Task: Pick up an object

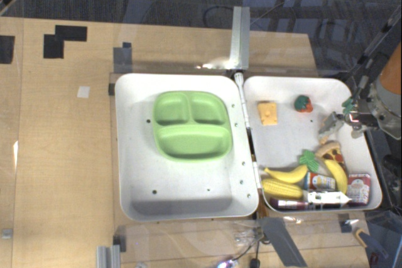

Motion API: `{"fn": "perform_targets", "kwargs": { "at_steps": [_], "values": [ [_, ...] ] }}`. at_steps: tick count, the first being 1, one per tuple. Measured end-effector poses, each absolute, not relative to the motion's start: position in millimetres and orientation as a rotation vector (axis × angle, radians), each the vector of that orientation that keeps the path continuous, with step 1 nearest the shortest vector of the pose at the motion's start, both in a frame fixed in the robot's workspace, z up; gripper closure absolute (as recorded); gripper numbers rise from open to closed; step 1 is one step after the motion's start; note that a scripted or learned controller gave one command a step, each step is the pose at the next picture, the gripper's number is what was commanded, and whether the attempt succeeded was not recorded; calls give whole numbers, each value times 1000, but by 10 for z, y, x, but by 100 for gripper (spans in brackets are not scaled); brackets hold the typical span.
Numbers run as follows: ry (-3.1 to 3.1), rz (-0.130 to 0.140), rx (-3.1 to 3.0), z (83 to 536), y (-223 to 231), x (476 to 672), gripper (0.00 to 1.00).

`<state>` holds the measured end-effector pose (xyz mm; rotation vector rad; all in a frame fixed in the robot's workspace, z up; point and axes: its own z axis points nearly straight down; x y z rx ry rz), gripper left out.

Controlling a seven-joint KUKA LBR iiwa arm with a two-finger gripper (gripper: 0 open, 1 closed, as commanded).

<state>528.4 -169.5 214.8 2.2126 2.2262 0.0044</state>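
1. Gripper (331, 122) of mine hangs over the right bin (282, 88), fingers apart, holding nothing.
2. Bananas (286, 174), a strawberry (304, 104) (labels on the packets unreadable) lie below.

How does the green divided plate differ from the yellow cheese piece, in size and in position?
The green divided plate is far larger than the yellow cheese piece. The plate lies in the left bin; the cheese lies in the right bin. The plate has three compartments, while the cheese is one small block with holes. Both lie flat on a white floor, apart from other things.
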Motion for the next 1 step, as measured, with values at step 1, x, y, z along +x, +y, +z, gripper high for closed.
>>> {"fn": "perform_targets", "kwargs": {
  "at_steps": [1],
  "values": [
    [2297,6,2133,3206,-1712,5482,0]
  ]
}}
